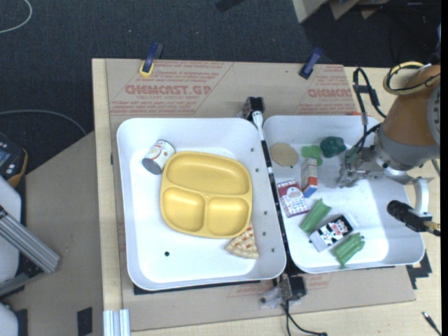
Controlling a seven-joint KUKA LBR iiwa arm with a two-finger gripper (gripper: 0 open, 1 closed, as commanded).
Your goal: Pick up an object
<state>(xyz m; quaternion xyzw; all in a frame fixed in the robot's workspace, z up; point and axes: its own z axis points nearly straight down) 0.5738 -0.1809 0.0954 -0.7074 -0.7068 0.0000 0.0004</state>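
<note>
- Dark carpet surrounds my bench (210, 82), a board with red lettering that carries two white bins side by side
- At 9 o'clock of the pair, I see the left bin (136, 208) holding a yellow divided tray (206, 193), a small cup (157, 156) on its side touching the tray's 10 o'clock corner, and a pizza slice toy (243, 243) at the tray's 5 o'clock
- My arm (413, 117) enters from 3 o'clock, over the right bin (392, 247)
- I see the gripper (352, 171) low over that bin's middle; I cannot tell its finger state
- Candidates lie at the gripper's 9 to 6 o'clock: a tan disc (285, 154), a dark green lump (332, 145), a red carton (292, 197), green pieces (315, 214) and a black-and-white box (330, 232)
</note>
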